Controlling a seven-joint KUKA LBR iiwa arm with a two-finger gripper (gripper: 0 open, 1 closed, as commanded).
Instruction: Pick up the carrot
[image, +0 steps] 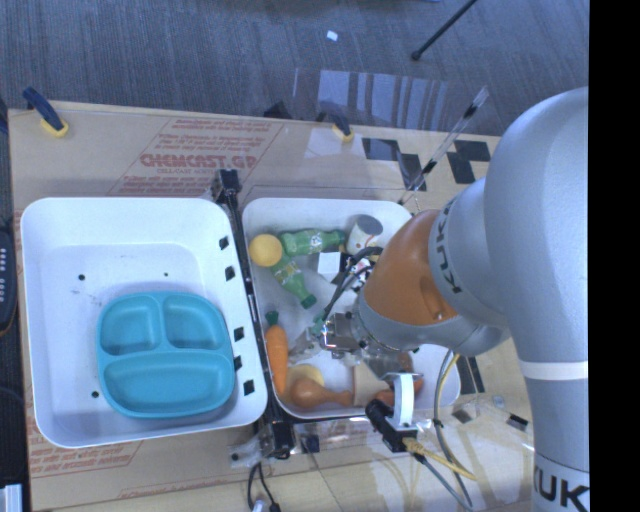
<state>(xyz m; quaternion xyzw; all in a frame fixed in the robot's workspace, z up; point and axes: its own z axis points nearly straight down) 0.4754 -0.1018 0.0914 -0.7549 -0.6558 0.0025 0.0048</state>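
While the arm (470, 260) reaches in from the right and hangs low over the right bin (262, 215), its gripper (335, 335) sits near the bin's middle, largely masked by the wrist and cabling — whether it is released or clenched cannot be told, and nothing is seen held by it. The carrot (277, 357) lies on the floor of the right bin against its left wall, lengthwise, with its near end toward the bin's front edge; it is just beside the gripper, to the left of it, and contact between the two cannot be confirmed. A yellow ball (265, 250) rests toward the back left of the same bin, with green bottle-shaped items (300, 262) beside it. A tan, pale-topped object (315, 390) lies at the front of that bin, near the carrot's front end. The left bin (40, 300) holds a blue divided tray (165, 352) — flat, toward its front.
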